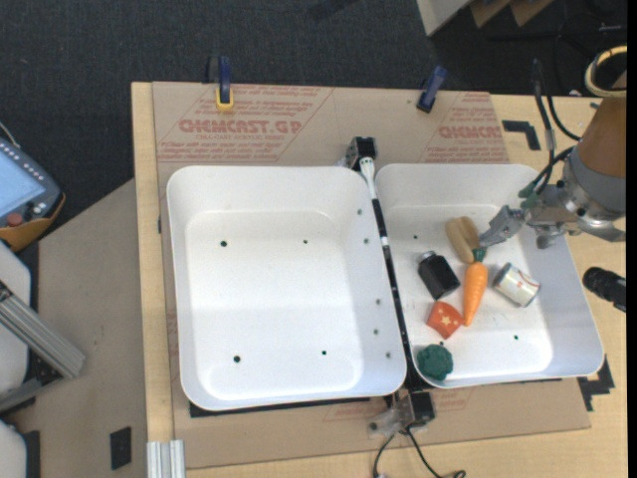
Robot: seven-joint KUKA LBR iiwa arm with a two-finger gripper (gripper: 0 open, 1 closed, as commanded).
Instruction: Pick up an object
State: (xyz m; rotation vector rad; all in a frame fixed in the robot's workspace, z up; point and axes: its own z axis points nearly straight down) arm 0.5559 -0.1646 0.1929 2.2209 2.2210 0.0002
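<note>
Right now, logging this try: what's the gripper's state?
Gripper: over the right bin, beside the carrot top; open or shut cannot be told.

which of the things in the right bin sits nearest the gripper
The tan wooden block, just left of the gripper; the orange toy carrot lies lower.

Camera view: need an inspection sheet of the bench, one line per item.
Surface: brown cardboard sheet under two shallow white plastic bins, left bin and right bin.
Job's things: in the right bin, orange toy carrot, black rectangular block, tan wooden cylinder, silver metal can, red-orange cube, dark green ball.
Clutter: two blue clamps at the far edge.
Grippers: claw above the carrot's top; grip cannot be told.
Cables: black cable at the near edge.
Surroundings: dark floor.
</note>
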